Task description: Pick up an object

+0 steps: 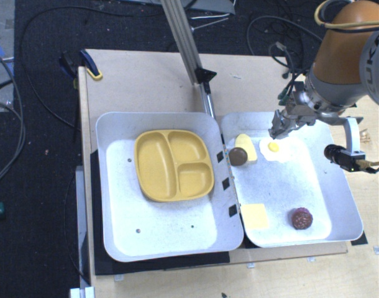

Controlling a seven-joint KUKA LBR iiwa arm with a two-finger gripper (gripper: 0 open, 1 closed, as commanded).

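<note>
**Inspector:** Starting with the pickable items. A toy fried egg (273, 148), white with a yellow yolk, is lying near the far wall of the right bin (338, 194). Just to its left a brown rounded piece (238, 157) is resting against a pale yellow block (246, 146); what these two represent is hard to make out at this resolution, possibly play food.

**Clerk:** Anything else in that bin?

**Inspector:** A flat yellow square, looking like a cheese slice (255, 216), is sitting near the front left corner, and a dark red, rough-surfaced ball (301, 218) is sitting well to its right, near the front wall.

**Clerk:** And the gripper?

**Inspector:** The gripper (280, 129) is hanging over the far part of the right bin, its tip pointing down just above the egg. I cannot tell whether its fingers are apart or together; they are reading as one dark mass. Nothing is visibly sitting between them.

**Clerk:** The other side?

**Inspector:** The left bin (115, 228) is holding a yellow divided plate (174, 165) with three compartments, lying flat near the bin's middle. Both bins are resting on a tan bench (140, 82), with a metal pole (183, 33) rising behind them.
</note>
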